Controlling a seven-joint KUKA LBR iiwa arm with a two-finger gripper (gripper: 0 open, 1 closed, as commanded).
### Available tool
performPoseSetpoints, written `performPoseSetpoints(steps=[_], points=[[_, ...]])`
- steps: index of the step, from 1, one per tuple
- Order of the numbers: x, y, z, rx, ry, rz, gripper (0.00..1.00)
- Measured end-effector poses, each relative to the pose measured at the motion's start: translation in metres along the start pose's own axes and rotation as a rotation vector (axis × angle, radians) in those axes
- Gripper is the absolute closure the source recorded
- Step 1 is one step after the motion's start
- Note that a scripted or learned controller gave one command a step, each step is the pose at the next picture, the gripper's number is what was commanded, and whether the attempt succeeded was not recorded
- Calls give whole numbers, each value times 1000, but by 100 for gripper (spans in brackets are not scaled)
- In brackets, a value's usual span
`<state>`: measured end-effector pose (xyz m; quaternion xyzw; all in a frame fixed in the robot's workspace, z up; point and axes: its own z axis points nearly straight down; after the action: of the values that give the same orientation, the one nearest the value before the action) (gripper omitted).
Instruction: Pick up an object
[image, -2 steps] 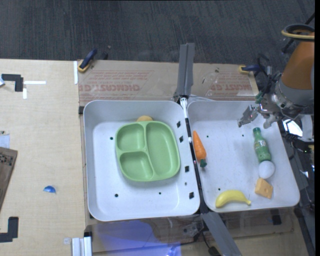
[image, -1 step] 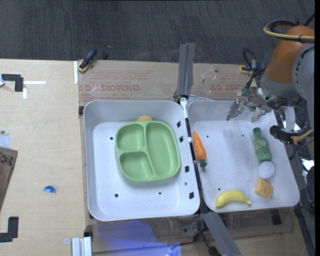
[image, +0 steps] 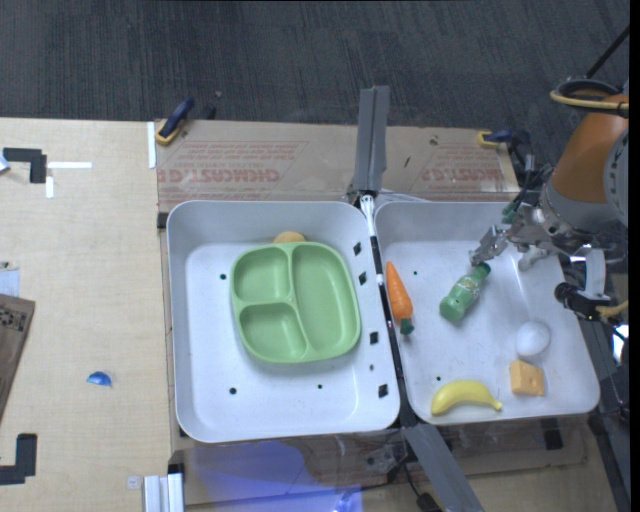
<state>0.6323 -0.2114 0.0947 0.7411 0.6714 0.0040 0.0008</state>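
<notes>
Green bottle (image: 464, 293), lying on its side in the right bin (image: 420, 235), looks to me the likeliest pick: it sits just beside and below the gripper (image: 503, 238), its cap end pointing up toward the metal fingers. I'd guess it is a light, stiff plastic toy, smooth and round enough to roll or squirt out of a pinch, so the safest hold would be across its body at the middle, not the narrow neck. How the jaws stand I cannot tell from here; nothing visibly sits between them. Left of the bottle lies a carrot (image: 399, 292) along the divider; below it are a white ball (image: 532, 339), an orange wedge (image: 527, 379) and a banana (image: 464, 397). The left bin (image: 195, 350) holds a green divided tray (image: 296, 301), with something yellowish peeking out behind it.
</notes>
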Motion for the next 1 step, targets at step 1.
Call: performPoseSetpoints(steps=[1], points=[[61, -14, 4, 8, -5, -83, 0]])
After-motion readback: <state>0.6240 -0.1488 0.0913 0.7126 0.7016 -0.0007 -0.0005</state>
